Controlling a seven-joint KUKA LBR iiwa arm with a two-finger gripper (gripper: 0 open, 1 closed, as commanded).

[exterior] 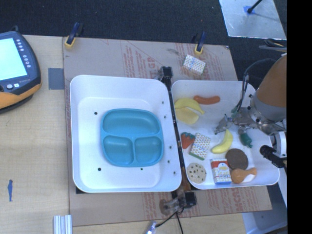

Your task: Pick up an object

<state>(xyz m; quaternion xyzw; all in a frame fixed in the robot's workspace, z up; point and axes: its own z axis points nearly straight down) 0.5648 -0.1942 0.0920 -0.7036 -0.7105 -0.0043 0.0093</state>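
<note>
While looking down on the bench, saw the gripper (238,124) hanging over the right-hand part of the right bin (253,87), at the end of the grey arm (273,89) with its orange band. Could not tell how far open it stood, nor whether it had hold of anything; made out only a tangle of metal parts and cable from above. Found the pickable things all lying loose on that bin's floor. Noted a banana (223,143) just below and left of the gripper, tilted, and a small green piece (246,139) just below and right of it. Saw a red sausage (207,100) near the far wall, with a yellow fruit (187,110) beside it toward the left wall. Counted, lower down, a strawberry (187,140) touching a green-and-white packet (200,146), then a speckled cookie (196,172) at the near left corner. Placed a red, white and blue carton (221,171) right of the cookie, a brown disc (237,158) just above the carton's right side, and an orange-and-white drumstick (242,175) touching the disc from below. Saw in the left bin (78,130) a blue divided plate (131,136), lying flat near the middle. Noted a small patterned box (194,64) outside the bins on the cardboard sheet (122,57), beyond the right bin's far left corner, and a handheld screen unit (12,67) at the bench's left edge, well apart from both bins.
</note>
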